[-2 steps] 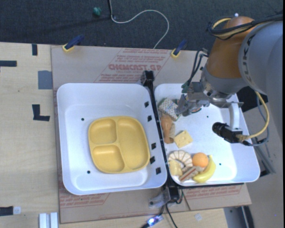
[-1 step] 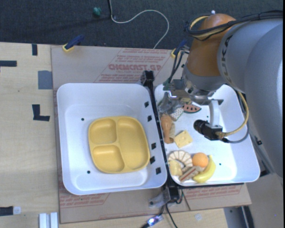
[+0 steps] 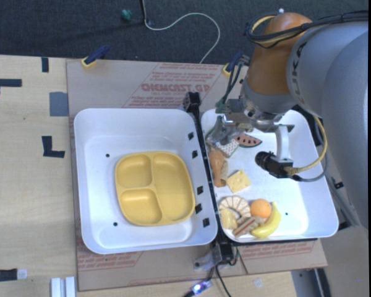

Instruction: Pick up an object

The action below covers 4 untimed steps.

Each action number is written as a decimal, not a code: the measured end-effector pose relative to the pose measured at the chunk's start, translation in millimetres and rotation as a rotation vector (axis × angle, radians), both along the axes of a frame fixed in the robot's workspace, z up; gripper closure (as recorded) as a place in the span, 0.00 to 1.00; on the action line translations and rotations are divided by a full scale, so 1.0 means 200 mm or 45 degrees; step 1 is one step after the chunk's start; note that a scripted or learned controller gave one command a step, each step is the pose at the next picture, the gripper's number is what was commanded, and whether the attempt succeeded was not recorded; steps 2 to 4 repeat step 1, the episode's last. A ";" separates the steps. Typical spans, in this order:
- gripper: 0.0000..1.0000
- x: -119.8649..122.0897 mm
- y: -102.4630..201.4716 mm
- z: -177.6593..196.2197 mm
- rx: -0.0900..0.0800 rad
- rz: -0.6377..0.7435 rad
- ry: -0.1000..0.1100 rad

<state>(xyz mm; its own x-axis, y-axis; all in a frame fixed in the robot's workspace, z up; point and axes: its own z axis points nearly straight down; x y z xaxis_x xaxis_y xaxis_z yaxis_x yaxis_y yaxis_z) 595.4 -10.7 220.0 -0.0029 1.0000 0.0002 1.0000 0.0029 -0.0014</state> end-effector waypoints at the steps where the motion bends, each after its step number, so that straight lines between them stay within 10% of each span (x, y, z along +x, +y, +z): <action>1: 1.00 0.00 0.00 0.04 0.000 0.000 0.000; 4: 1.00 0.00 0.00 0.04 0.000 0.000 0.000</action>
